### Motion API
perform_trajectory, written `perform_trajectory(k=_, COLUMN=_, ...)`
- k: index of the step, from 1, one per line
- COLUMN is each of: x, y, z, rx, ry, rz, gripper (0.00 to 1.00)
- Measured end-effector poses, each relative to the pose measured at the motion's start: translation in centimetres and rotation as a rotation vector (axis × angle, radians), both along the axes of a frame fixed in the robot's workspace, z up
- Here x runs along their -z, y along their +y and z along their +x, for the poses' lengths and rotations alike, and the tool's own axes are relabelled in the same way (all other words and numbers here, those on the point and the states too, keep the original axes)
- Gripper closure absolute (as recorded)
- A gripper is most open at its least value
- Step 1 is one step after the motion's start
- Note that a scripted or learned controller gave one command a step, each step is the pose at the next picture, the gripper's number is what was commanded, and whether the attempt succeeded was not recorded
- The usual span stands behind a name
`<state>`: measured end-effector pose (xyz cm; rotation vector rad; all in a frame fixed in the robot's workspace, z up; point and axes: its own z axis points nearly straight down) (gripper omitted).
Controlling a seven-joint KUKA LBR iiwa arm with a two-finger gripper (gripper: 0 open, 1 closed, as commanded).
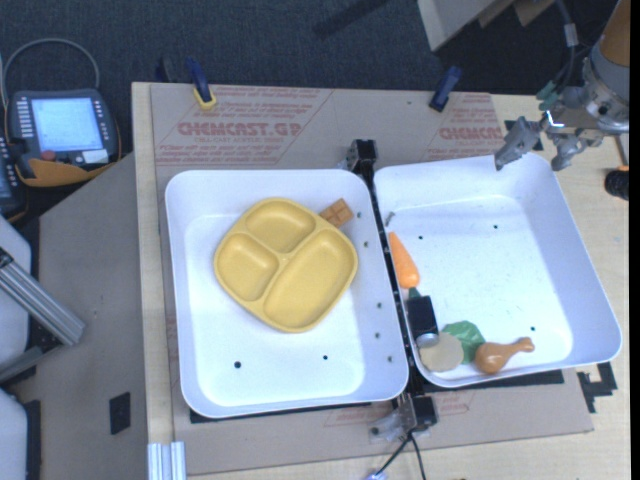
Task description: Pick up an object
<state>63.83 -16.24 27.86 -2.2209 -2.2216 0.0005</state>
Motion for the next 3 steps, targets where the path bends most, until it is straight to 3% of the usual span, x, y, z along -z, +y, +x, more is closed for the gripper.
perform_trajectory(k=3, x=15.8, y=0.2, z=-0.6, rx=0.000, ry=0.005, rz=0.001, gripper=0.00)
